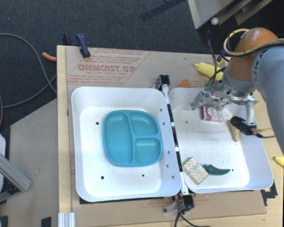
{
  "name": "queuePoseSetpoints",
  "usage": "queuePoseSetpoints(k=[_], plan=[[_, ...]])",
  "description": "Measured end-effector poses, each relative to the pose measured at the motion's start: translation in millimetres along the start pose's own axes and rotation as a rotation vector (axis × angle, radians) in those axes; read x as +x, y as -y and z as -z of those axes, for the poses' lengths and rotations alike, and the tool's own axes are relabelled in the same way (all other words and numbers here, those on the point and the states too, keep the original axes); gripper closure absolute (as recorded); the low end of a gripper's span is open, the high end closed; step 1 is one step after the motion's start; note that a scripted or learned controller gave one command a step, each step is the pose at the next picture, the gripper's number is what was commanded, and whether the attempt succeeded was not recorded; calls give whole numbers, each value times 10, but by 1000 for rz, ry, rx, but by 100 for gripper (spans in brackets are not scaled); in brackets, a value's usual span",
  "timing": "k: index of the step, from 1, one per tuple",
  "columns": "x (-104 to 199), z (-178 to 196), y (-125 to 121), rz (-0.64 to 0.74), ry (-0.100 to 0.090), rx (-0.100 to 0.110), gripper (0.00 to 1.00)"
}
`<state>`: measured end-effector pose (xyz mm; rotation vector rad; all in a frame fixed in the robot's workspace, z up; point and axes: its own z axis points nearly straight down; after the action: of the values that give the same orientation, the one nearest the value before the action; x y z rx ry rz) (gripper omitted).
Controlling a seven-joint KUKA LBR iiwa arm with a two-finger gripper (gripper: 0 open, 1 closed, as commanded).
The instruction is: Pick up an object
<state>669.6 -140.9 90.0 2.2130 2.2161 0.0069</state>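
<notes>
Pink-and-white packet (212, 114) lies at the far end of the right bin (210, 145), squarely beneath the gripper (211, 103), which hangs over it as the likely pick; whether it has closed on the packet cannot be told. Three other items share that bin: a tan stick (235, 133), a green pepper (217, 170) and a checkered pouch (196, 171). The left bin (89, 169) holds one teal divided plate (132, 137).

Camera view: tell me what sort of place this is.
Probably a robotics lab bench for grasping trials: two white bins side by side, a grey robot arm reaching in, loose cables on the floor.
</notes>
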Motion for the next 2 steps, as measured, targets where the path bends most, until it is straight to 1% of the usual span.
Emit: queuePoseSetpoints(k=[1, 2], plan=[[-14, 119, -14, 1, 5, -5, 100], [-14, 117, -12, 1, 5, -4, 0]])
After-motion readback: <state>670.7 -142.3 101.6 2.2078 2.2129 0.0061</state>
